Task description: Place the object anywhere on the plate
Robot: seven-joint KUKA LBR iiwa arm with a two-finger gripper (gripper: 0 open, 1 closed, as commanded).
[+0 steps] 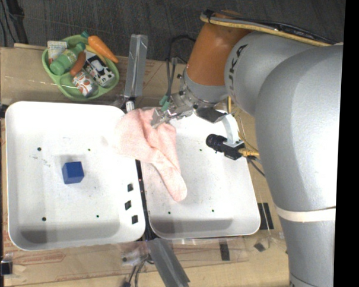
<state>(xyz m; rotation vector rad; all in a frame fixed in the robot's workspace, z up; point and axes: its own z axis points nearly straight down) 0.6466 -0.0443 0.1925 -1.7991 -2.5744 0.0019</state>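
The pink cloth (pixel 155 149) catches the eye first: a soft, pale salmon-coloured piece of fabric, rumpled and folded on itself, with a slightly fuzzy look like a small towel or flannel. Its upper part is bunched up near the top of the divide between the two bins, one lobe spreading leftward over the corner of the left bin (pixel 24 163), while a longer tail droops down and to the right across the floor of the right bin (pixel 225 195), ending in a rounded tip about midway down that bin. The gripper (pixel 167 114) sits right at the top of the bunched fabric, and the cloth appears gathered up toward it, its top edge pulled into a peak at the metal fingertips, so the fingers look closed on a pinch of the fabric (the contact point itself is small and cluttered with cables, so I would not swear to how firm the hold is). Above it the arm's orange band (pixel 210 49) and the big grey body (pixel 293 115) fill the right side of the scene, coming in over the right bin. In the left bin a small blue cube (pixel 73 172) rests on the white floor, well apart from the cloth. Beyond the bins, at the back left of the bench, a green bowl (pixel 57 84) holds a jumble of toy food, including an orange carrot (pixel 100 47).
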